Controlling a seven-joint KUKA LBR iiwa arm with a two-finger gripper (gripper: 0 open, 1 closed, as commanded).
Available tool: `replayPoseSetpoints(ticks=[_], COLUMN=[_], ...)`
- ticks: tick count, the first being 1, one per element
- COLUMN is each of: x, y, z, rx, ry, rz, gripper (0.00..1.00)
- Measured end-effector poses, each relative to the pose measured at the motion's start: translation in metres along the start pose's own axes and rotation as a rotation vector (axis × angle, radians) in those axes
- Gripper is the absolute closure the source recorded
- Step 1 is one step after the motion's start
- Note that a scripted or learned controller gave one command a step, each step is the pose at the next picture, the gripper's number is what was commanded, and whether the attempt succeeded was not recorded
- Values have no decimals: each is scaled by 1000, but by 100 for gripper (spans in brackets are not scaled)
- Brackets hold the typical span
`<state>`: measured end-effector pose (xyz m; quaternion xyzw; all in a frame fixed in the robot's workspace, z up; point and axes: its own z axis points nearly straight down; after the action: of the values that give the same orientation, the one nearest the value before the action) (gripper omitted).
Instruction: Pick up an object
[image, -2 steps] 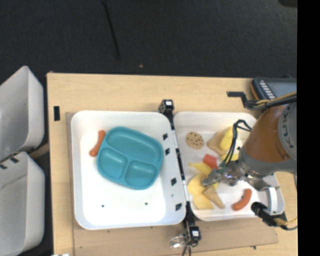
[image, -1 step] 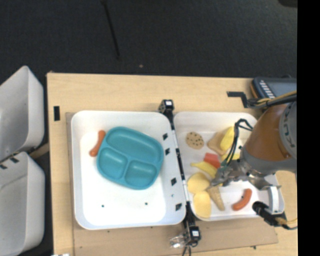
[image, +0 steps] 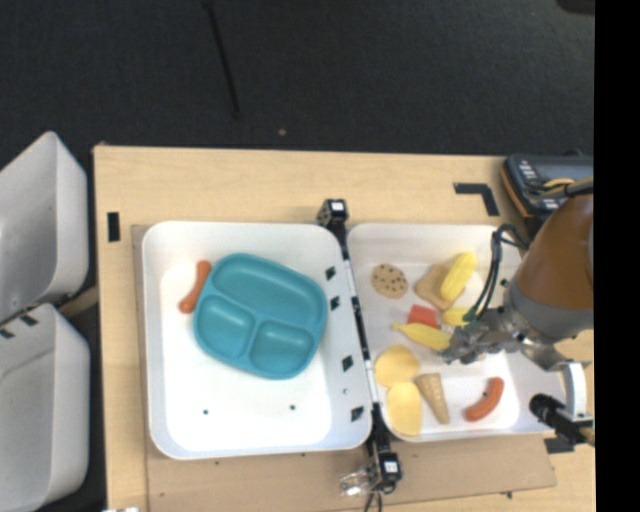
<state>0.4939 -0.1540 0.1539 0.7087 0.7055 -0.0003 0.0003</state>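
- the arm (image: 560, 280) is a thick rounded body, showing a wide orange-brown band on top and a smooth grey shell beneath it.
- a thin dark cable (image: 487, 280) curves down along the band's side.
- the tool (image: 470, 343) is a small cluster of dark grey metal parts, too blurred to make out in detail.
- a grey link with a white bracket and a black knob sits by the arm's lower edge.
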Motion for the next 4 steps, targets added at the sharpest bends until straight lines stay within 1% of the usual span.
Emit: replayPoseSetpoints(ticks=[1, 2, 3, 4], x=[-7, -9, 13, 32], y=[11, 13, 52, 104], z=[-48, -86, -79, -69], rx=[-1, 0, 3, 2], ry=[-1, 0, 2, 1], rz=[-6, -8, -10, -10], gripper=[100, 100, 100, 100])
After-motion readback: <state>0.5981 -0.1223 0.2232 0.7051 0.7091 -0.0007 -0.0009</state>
